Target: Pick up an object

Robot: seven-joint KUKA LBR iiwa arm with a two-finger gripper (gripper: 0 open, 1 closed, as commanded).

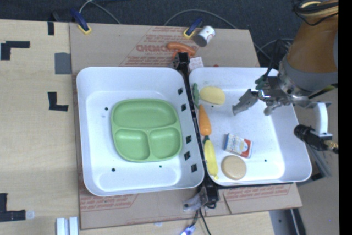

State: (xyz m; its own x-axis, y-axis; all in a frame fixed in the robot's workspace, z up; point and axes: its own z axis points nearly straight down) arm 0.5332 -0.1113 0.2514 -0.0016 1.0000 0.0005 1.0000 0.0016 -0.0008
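Gripper (257,100) hangs spread and empty over the right bin (286,143); it should centre above the yellow lemon (212,96) before descending.

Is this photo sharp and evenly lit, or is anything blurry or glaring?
Camera view: soft, even light and faint shadows; the white right bin looks bright but not blown out; the green tray is fairly crisp; the gripper and small carton look slightly blurred.

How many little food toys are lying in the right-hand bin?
5: yellow lemon at the top left, orange carrot and yellow banana along the left wall, small packet mid-bin, round cookie at the bottom.
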